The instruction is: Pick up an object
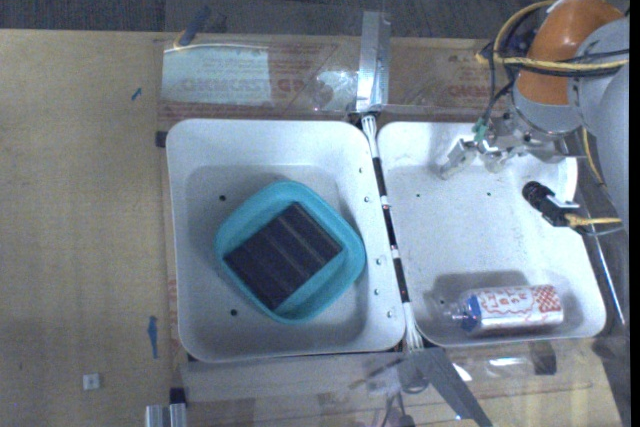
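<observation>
Nearest the camera, along the bottom edge of the right-hand shallow white bin [560, 215], a white tube with red print and a blue cap [505, 307] lies on its side, cap pointing left. It is the only loose thing in that bin and the likely thing to pick up. In the left-hand shallow white bin [190, 215], level with it, a teal square plastic dish [340, 227] sits tilted like a diamond, holding a dark ribbed slab [282, 255].

Farther back, the grey arm with its orange band [565, 35] reaches in from the right. Its two-finger gripper [455, 158] hangs over the right bin's far left area, well apart from the tube; nothing is between its fingers, and how wide they stand cannot be told.

The tube lies close to the bin wall, so a descent there may strike the rim, or the round tube could roll away.
</observation>
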You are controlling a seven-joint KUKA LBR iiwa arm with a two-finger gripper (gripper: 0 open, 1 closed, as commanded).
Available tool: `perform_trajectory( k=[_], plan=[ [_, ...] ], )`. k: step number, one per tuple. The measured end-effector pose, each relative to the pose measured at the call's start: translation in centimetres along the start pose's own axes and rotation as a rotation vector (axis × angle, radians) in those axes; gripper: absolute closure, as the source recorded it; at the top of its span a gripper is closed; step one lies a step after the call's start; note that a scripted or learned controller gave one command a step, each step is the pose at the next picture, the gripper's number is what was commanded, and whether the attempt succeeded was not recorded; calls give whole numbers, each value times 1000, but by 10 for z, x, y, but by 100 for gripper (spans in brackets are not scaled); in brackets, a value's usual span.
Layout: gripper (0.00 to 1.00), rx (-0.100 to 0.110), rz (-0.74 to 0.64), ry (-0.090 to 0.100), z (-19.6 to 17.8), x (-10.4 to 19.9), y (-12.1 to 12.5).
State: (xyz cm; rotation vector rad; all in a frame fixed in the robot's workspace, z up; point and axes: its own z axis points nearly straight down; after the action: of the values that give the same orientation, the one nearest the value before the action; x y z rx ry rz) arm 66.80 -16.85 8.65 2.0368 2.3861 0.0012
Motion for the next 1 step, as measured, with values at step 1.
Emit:
perform_trajectory(
  k=[1],
  plan=[
    [0,2,-58,2,-45,-9,-55]
  ],
)
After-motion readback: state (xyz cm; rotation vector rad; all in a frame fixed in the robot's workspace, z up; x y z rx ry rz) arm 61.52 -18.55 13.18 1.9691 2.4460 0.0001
